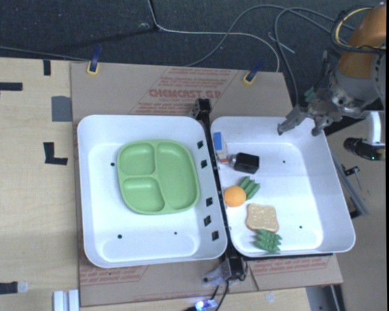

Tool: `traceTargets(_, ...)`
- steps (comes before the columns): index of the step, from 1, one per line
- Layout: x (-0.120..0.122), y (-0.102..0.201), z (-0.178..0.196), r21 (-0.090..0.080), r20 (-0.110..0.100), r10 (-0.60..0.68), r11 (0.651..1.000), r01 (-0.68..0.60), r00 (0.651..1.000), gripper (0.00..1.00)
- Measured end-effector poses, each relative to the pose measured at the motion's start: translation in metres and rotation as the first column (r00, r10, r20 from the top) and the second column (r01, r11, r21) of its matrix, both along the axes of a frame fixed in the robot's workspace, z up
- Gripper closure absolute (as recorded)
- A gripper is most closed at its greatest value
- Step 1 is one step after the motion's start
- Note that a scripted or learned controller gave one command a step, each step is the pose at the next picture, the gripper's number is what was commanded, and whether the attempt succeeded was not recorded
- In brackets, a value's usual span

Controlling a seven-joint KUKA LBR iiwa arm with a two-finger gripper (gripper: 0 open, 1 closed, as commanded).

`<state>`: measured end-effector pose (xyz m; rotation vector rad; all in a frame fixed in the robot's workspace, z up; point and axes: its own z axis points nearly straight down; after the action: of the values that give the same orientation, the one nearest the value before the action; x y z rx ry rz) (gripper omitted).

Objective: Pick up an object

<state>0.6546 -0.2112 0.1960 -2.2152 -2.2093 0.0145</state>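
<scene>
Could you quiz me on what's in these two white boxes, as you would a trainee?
1. True or false: the green tray lies in the right bin.
2. Which thing touches the orange ball? A) the black block B) the green leafy piece C) the bread slice
3. Fill in: the claw hangs open over the right bin's ____ edge.

Key
1. False: it lies in the left bin.
2. B.
3. Far, away from all the objects.
</scene>
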Motion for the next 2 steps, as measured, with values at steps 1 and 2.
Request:
traceTargets(1,0.003,0.001,0.010,-0.003,0.014,0.004,1.000,-0.004,1.000,0.00)
traceTargets(2,-0.001,0.001,-0.032,-0.004,0.013,0.004,1.000,-0.004,1.000,0.00)
